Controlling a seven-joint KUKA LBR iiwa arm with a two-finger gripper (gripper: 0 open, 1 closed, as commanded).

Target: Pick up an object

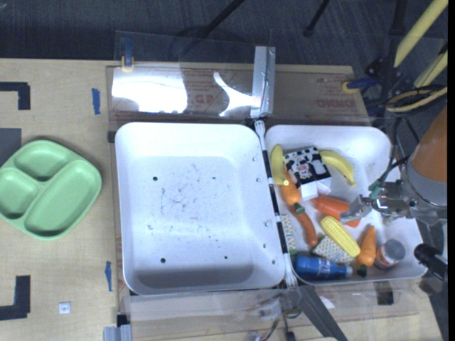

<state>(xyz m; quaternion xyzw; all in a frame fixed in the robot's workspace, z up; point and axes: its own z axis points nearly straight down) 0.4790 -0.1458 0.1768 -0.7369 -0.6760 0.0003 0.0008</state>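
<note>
White plastic bins side by side on a pale wooden bench (57, 84), seen from above at a slant. Left bin (192, 204) showing only scuffs and small dark dots on its floor. Right bin (370, 144) crowded with toy food: yellow banana (340, 166) toward the back, black-and-white patterned box (307, 165) just left of the banana, orange carrot (306, 222) in front of the box, yellow corn cob (340, 236) right of the carrot, second small carrot (367, 246) beside the corn, blue bottle (320, 267) lying along the front wall, small round can (391, 251) at the front right corner. Grey arm with orange band entering from the right, its metal gripper (366, 206) poised low over the right bin, just above the corn and near a short orange piece (331, 205). Fingers too small and blurred to judge; cannot tell whether apart or together, nothing visibly between them. Green divided plate (48, 188) well left of the left bin. Clear plastic sheet (185, 84) behind the left bin.
</note>
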